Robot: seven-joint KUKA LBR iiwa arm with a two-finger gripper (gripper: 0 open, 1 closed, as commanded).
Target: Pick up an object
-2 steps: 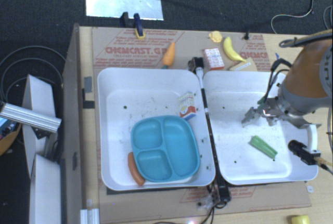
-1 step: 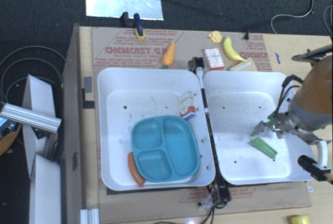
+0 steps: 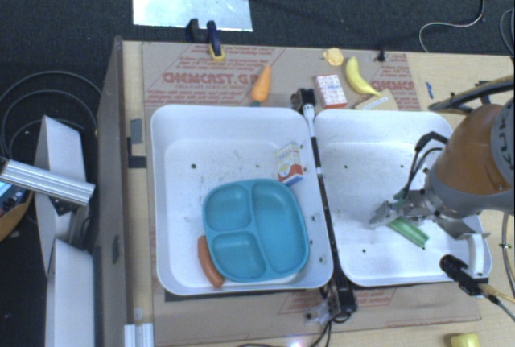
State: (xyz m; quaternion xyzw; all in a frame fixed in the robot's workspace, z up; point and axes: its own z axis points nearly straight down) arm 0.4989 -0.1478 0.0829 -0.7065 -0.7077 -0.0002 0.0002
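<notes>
My gripper is low in the right bin, its grey fingers pointing left. A green flat object lies on the bin floor just beneath and right of the fingertips, partly hidden by the wrist. Whether it sits between the fingers is hidden. In the left bin a blue divided tray rests near the front. A hot dog lies at the tray's left edge, and a small white, red and blue packet sits behind the tray.
Behind the bins on the cardboard lie a carrot, a small box, a banana and a yellow piece. A black divider runs between the bins. The arm's orange band hangs over the right bin's right side.
</notes>
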